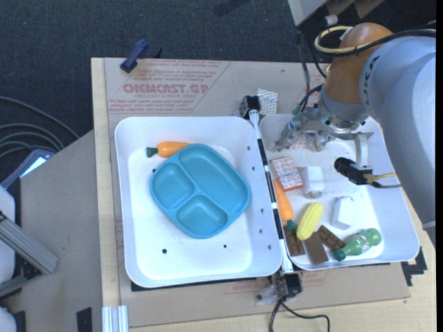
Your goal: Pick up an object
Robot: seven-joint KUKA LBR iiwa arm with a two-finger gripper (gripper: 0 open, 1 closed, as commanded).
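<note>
gripper (303, 135) low over far end of right bin (389, 209), arm entering from right. open/closed state: cannot tell from this angle; nothing seen held.

candidate objs, all in right bin:
- red-white packet (287, 173): nearest to gripper, just beside centre divider. prob. light, flat, thin card or foil; hard to get under. take across short edges, expect slip.
- small white block (315, 178): beside packet. looks rigid, light, flat-sided. best pick; take across opposite faces.
- toy corn (309, 218): mid bin, touching orange toy carrot (282, 203). prob. hollow plastic, light, rounded, may roll. take across mid-body, perpendicular to long axis.
- green toy bottle (360, 241): near end, next to brown pieces (317, 244). smooth, round; likely slippery.

left bin (138, 241): blue divided plate (199, 189) w/ second carrot (169, 148) at its far edge. plate wide, shallow, stiff; rim grip only, poor choice.

none look fragile or heavy. main risk: crowding near divider, neighbours nudged on approach.
</note>
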